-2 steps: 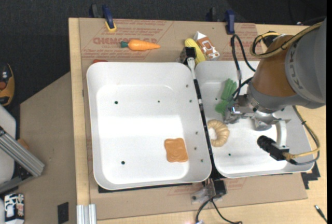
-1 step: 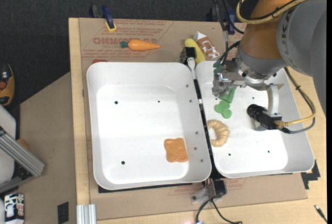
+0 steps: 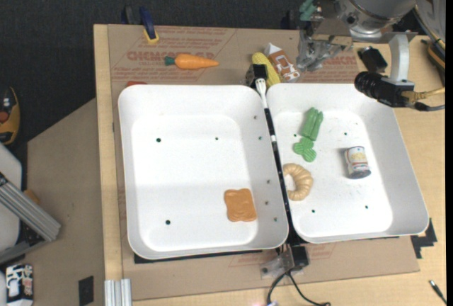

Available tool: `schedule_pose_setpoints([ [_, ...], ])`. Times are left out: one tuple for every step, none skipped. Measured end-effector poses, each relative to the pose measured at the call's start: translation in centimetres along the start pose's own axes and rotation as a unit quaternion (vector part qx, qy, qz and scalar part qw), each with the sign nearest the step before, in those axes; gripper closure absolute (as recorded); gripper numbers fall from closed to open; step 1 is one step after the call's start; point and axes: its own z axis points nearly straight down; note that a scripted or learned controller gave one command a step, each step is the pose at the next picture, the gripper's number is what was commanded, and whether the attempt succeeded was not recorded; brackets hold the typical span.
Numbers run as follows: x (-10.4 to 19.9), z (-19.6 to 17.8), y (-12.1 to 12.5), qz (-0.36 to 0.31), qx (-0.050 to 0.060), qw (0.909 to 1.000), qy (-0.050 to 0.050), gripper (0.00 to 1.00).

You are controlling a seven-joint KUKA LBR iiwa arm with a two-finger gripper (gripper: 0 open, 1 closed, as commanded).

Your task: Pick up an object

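The right bin holds a green toy vegetable, a tan croissant-like pastry and a small can lying on its side. An orange slice of toast lies in the left bin near its front right corner. My gripper hangs above the back edge of the right bin, raised over the cardboard, with nothing seen between its metal fingers. It is behind the green vegetable, well apart from it.
Behind the bins on the cardboard lie a toy carrot, a yellow corn-like piece and a small brown packet. A blue-yellow clip sits at the back left. The arm's black fitting overhangs the right bin's back edge.
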Motion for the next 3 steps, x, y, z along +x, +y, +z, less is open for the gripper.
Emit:
schedule_pose_setpoints([
  [7.2, 8.9, -0.6, 0.000, 0.015, 0.9999, 0.000, 1.00],
  [11.8, 15.3, -2.5, 0.001, 0.015, 0.9999, -0.001, 1.00],
  [20.4, 22.4, -2.4, 0.001, 0.012, 0.9999, 0.000, 1.00],
])
